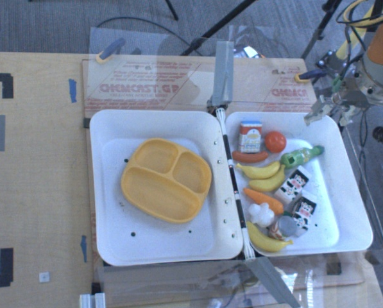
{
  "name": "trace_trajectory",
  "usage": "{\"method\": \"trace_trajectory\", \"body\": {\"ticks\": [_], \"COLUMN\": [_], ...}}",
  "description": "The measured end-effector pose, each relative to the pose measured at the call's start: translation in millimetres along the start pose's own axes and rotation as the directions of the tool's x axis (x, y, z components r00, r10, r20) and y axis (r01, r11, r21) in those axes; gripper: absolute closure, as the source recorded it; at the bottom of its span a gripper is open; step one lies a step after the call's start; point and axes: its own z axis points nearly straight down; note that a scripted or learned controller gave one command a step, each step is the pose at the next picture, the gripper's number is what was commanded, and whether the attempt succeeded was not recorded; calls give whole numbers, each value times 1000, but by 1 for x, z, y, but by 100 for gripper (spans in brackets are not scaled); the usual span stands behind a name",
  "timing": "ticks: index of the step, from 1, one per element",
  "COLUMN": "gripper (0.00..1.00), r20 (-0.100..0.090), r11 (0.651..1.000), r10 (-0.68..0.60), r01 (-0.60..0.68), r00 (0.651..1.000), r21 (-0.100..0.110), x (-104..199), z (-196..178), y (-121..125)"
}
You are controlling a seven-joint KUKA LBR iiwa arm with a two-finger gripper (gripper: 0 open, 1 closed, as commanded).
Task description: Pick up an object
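The two-finger gripper point(326, 110) hovers over the far right corner of the right white bin point(351, 217), holding nothing; how far it is open I cannot tell. The candidates lie crowded together below it: a round red tomato point(275, 141), a green plastic bottle point(301, 156) and yellow bananas point(260, 170). In such a tight cluster, a descent could likely nudge a neighbour or close on two things at once.

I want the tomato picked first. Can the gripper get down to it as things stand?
Probably yes. The tomato lies uncovered near the right bin's back wall, with the gripper just beyond that corner. The carton and sausage crowd its left.
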Motion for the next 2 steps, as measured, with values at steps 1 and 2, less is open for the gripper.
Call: {"method": "trace_trajectory", "body": {"ticks": [1, 2], "gripper": [0, 100], "r20": [-18, -5], "r11": [989, 989], "r10": [151, 148], "r01": [-151, -148], "r00": [988, 989], "r21": [8, 3], "x": [2, 0], "z": [124, 114], "y": [16, 16]}}
